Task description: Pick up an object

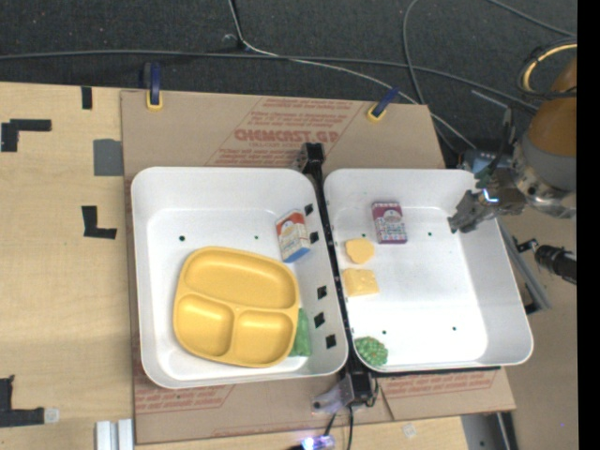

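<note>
Claw (pixel 466 216) seen at right bin's (pixel 487 279) upper right rim, arm (pixel 553 148) reaching in from right. Claw opening cannot be told; nothing seen held.

Right bin: purple-and-white packet (pixel 388 222) near top left, round yellow piece (pixel 359 250) just below-left of it, square yellow piece (pixel 361 282) beneath that, green lump (pixel 371 350) at lower left corner.

Left bin (pixel 159 204): yellow divided tray (pixel 236 306) at lower middle, small carton (pixel 293 235) tilted near right wall, green item (pixel 302 334) wedged beside tray's right edge.

Both bins set on cardboard sheet (pixel 272 129) on counter (pixel 47 270).
</note>
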`<move>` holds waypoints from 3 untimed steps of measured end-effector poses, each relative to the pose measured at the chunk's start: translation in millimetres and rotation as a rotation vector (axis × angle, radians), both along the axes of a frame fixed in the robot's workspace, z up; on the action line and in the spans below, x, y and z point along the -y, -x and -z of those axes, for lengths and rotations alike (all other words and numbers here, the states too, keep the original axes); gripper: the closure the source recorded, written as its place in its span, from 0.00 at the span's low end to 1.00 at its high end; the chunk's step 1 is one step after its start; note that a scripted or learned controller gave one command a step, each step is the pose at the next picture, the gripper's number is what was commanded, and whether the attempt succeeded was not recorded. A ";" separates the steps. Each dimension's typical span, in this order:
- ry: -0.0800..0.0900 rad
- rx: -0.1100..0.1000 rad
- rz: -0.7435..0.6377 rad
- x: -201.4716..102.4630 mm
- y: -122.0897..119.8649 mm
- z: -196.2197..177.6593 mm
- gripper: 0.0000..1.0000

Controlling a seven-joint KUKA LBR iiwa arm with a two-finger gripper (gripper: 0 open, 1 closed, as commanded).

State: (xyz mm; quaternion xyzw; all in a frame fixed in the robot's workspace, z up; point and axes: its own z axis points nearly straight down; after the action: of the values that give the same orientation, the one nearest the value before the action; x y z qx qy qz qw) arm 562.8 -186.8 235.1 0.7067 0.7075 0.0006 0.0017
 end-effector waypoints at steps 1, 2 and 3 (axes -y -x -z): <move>-0.001 -0.003 -0.003 -50.2 -12.3 -5.2 1.00; -0.002 -0.005 -0.004 -95.1 -11.2 1.7 1.00; -0.002 -0.004 -0.005 -149.4 -17.9 -6.3 1.00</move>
State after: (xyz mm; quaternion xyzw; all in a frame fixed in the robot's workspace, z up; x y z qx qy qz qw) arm 580.6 -37.4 241.4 0.7050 0.7092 0.0001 -0.0005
